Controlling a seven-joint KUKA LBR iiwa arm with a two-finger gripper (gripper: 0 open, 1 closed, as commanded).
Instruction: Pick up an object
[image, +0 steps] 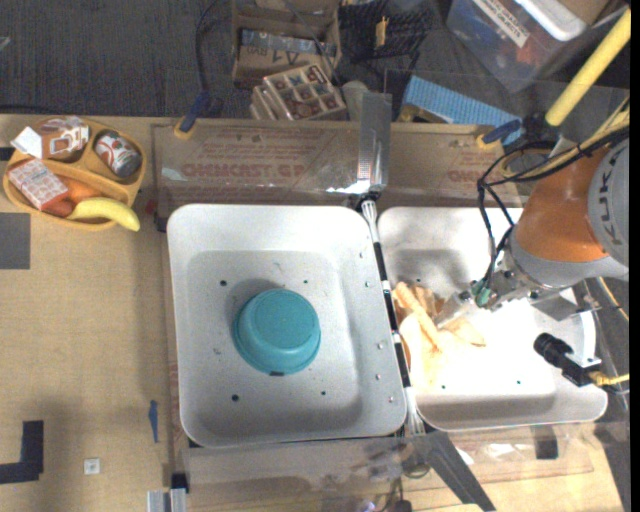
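The arm enters from three o'clock and its gripper (470, 298) hangs low over the right bin (520, 395), just at the three o'clock side of a pale tan, crumpled-looking object (425, 330) that lies against the bin's nine o'clock wall. Whether the claw is wide, narrow or closed on anything cannot be told: its tip is blurred and washed out by the bright bin floor.

The likeliest failure is a grasp that closes beside or on top of the tan object rather than around it; it sits flat and hard against the wall, so the wall-side jaw may have no room. A glancing contact could also push it further into the corner.

A teal bowl (279, 331) rests upside down near the middle of the left bin (200, 250), well apart from the gripper.

The tan object's outline melts into glare, so its shape and identity stay uncertain, and the arm's upper part runs out of frame.
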